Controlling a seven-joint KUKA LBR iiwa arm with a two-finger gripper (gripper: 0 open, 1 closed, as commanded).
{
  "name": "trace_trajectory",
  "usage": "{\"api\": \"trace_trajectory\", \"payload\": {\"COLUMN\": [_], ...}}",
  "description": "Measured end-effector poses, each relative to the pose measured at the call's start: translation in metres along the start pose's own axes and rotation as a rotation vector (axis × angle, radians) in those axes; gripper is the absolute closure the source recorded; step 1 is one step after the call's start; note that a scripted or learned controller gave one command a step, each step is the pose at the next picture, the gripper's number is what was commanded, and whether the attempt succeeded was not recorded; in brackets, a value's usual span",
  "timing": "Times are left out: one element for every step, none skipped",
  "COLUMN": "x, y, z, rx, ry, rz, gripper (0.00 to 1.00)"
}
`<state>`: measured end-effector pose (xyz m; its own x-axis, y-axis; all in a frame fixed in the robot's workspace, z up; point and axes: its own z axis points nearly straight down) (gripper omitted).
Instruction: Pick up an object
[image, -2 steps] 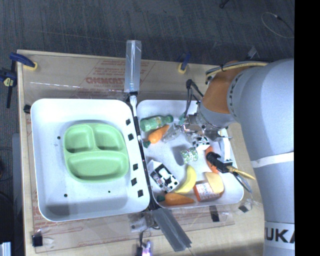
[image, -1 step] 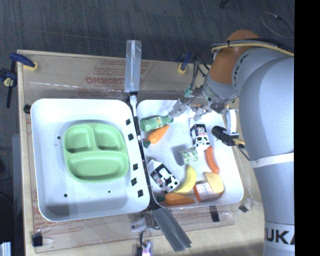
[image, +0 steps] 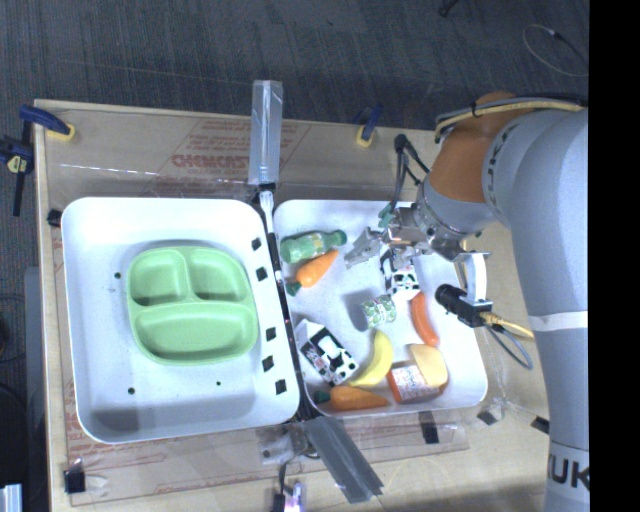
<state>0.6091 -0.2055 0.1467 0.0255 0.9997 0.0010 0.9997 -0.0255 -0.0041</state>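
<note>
Over right bin, far-right part: gripper low above contents; whether jaws released or clenched, cannot tell. Black-and-white cow toy just near of gripper, contact unclear. Crumpled clear wrapper nearer still, mid-bin. Green bottle and carrot left of gripper, by divider. Banana, second cow-patterned toy, cheese wedge along near side. Left bin: green divided tray.
</note>
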Motion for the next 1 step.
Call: {"api": "trace_trajectory", "payload": {"x": [0.0114], "y": [0.0197], "z": [-0.1004], "rx": [-0.002], "ry": [-0.002], "rz": [-0.185], "gripper": [0.00]}}
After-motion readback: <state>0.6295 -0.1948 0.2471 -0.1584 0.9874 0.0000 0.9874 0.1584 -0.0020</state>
